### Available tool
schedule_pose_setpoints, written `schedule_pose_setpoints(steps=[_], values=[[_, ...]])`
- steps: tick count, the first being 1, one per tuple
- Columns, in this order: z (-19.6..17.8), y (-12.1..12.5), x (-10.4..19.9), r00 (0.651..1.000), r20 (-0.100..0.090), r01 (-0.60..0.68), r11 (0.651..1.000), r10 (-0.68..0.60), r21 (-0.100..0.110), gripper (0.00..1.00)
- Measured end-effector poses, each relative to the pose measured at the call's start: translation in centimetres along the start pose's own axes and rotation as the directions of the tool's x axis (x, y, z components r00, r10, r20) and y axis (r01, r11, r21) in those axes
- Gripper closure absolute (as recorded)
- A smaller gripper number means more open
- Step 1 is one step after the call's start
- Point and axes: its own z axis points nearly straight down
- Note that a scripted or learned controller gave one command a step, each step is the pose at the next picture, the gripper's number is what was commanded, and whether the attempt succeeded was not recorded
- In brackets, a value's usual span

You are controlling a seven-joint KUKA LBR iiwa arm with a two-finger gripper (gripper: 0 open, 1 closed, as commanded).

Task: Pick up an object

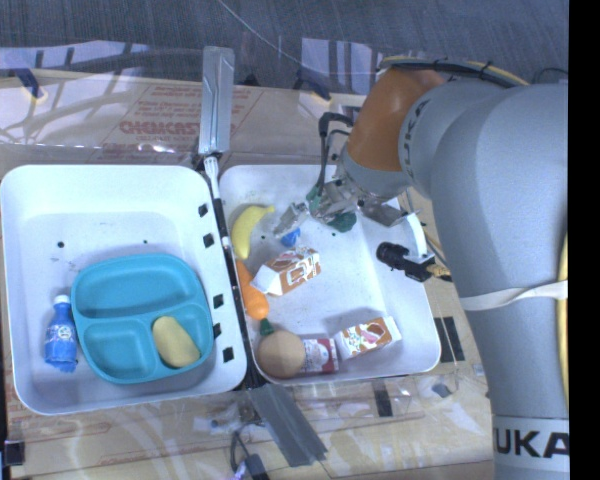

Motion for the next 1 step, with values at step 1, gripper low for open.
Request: schedule_pose_setpoints(steps=[1], values=[[0.18, -2.74, 0.81, 0.995, -0.006, 0.099, 0.995, -0.099, 0.006, 0.0]])
